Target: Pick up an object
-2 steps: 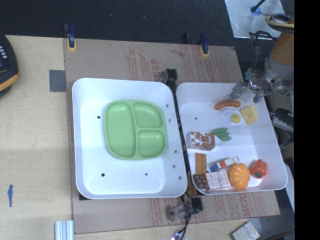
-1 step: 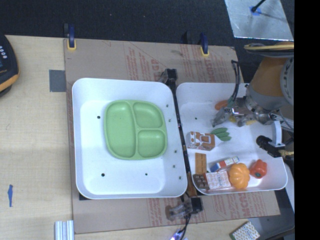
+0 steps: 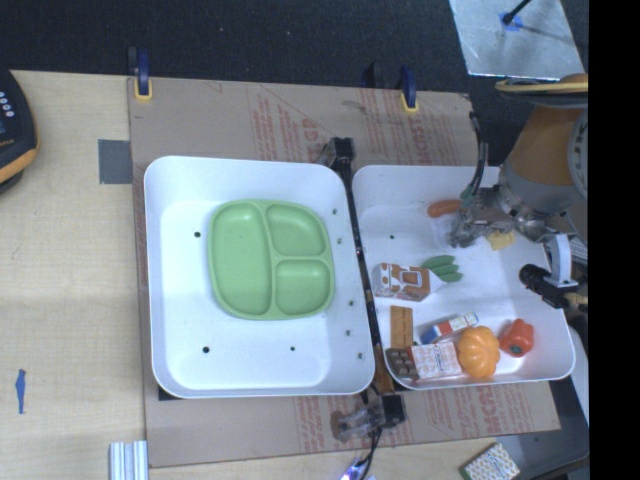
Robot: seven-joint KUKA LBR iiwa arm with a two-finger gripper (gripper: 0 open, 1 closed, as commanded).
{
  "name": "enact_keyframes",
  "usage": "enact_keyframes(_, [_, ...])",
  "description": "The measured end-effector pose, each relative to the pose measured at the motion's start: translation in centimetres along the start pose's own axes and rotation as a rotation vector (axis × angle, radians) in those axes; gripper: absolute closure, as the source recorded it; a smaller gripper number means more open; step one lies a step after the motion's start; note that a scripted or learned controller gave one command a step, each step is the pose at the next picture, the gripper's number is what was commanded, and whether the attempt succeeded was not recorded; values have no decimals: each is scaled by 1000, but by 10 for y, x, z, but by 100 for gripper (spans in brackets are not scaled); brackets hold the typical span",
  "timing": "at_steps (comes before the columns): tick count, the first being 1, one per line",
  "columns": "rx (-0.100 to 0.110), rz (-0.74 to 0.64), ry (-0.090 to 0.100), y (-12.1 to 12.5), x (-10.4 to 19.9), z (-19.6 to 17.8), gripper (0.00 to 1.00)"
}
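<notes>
My gripper hangs over the far part of the right bin, with the arm coming in from the right. Just to its left lies a small orange carrot. A yellow piece shows right beside the gripper, and I cannot tell whether it is held. Nearer the front lie a green pea pod, a brown and white carton, a brown bar, a small box, a white packet, an orange pumpkin and a red pepper.
The left bin holds a green divided plate. A black rail runs between the two bins. Blue clamps pin the cardboard at the back edge.
</notes>
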State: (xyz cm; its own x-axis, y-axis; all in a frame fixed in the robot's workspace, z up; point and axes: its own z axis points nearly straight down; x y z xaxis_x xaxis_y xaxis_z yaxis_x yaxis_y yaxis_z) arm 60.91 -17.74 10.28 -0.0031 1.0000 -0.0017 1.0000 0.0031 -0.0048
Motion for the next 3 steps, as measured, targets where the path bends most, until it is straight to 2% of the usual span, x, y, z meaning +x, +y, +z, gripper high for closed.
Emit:
enact_keyframes(1, [1, -1, 0, 0, 0, 0, 0])
enact_keyframes(2, [-8, -6, -1, 50, 49, 9, 0])
enact_keyframes(3, [4, -1, 1, -4, 43, 11, 0])
